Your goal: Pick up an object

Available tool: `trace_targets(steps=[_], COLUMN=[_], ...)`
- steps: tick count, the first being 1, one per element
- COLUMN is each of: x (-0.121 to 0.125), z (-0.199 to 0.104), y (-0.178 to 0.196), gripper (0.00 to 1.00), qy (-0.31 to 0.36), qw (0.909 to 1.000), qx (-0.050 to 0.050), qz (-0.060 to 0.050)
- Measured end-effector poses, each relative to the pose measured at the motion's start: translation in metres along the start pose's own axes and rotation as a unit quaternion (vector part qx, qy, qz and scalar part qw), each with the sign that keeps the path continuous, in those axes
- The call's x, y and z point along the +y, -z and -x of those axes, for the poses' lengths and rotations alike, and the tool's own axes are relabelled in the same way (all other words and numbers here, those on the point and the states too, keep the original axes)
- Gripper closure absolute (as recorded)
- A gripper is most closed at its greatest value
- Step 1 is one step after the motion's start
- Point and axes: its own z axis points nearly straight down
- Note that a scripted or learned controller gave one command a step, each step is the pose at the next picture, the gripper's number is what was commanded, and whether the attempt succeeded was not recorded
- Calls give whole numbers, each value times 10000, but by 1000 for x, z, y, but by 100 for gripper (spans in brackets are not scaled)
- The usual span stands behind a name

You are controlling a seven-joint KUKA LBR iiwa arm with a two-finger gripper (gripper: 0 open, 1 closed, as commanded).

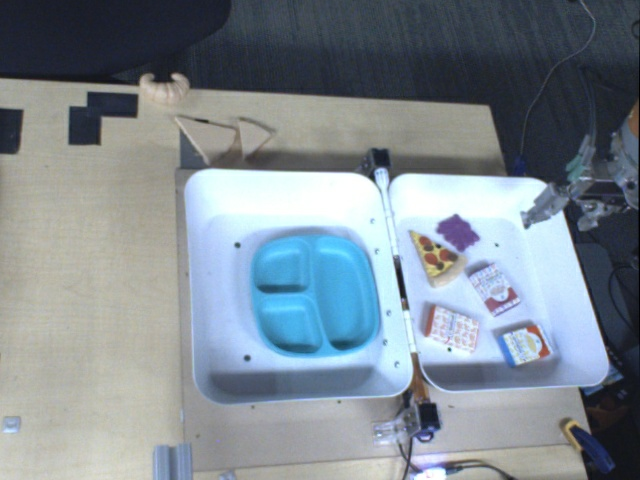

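Observation:
The right bin holds several small toy food items: a pizza slice, a purple piece, a red and white carton, an orange and white packet and a blue and orange carton. My gripper hovers at the bin's far right corner, above the rim, apart from all of them. It stands open with nothing between its fingers. The purple piece is the nearest item, to its left.
A turquoise divided tray lies in the left bin. A black clip sits at the back where the bins meet. Cables lie at the front edge. Wooden scraps rest behind the left bin.

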Motion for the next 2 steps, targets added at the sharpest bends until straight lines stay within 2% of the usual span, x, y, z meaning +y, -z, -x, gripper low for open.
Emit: trace_targets(steps=[1,2], x=[44,-17], z=[15,-13], y=[-147,-170], gripper=[0,0], qy=[6,-10], qw=[10000,10000], qx=[11,0], qz=[-20,12])
